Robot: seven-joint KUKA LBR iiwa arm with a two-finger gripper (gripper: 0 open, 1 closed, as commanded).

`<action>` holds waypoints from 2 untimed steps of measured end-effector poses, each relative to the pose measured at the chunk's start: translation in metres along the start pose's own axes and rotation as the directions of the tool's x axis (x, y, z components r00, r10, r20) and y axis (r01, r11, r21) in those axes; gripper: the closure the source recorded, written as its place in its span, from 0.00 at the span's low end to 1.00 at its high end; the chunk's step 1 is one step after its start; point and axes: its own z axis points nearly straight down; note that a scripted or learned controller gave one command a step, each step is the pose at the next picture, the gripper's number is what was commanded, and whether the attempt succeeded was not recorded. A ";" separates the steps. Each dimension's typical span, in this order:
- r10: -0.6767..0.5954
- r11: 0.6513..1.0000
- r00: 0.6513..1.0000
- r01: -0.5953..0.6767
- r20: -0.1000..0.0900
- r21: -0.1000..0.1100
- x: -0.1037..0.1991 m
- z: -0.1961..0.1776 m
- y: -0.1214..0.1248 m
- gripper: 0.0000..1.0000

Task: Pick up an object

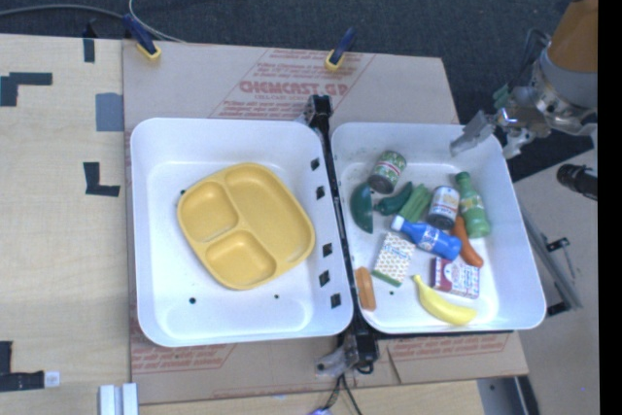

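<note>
Left bin (155,306): a shallow white tray occupying the left-centre of the bench (58,238). It contains one yellow compartment plate (245,224) with three sections, lying flat and rotated at an angle to the bin walls.

Right bin (520,292): set directly beside the left bin, the two rims meeting along a black clip strip. Contents, from the divider side outward:
- A small orange sausage-shaped item (364,288) near the front-left corner of the bin.
- A dark green pepper-like piece (362,206) and a green cucumber-like piece (406,200), touching each other.
- A green-labelled can (387,170) toward the rear wall, tilted.
- A white patterned packet (394,258) just in front of a blue bottle (428,237) lying on its side.
- A yellow banana (443,303) near the front wall.
- A second can (444,206) with a dark label, beside a green bottle (472,206) lying along the right wall.
- An orange carrot-like piece (468,248) and a red-and-white box (457,277) between the bottle and the banana.

Gripper (476,133): positioned over the rear-right corner of the right bin, above the rim, apart from all objects. The jaws carry nothing; whether they are spread or closed cannot be determined at this angle. The grey arm with orange band (573,34) extends off the right edge of the bench.
</note>
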 end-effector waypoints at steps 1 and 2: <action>-0.001 1.000 1.000 0.001 -0.002 0.003 -0.012 0.129 -0.003 0.00; 0.001 1.000 1.000 -0.001 0.003 -0.006 0.013 0.143 -0.038 0.00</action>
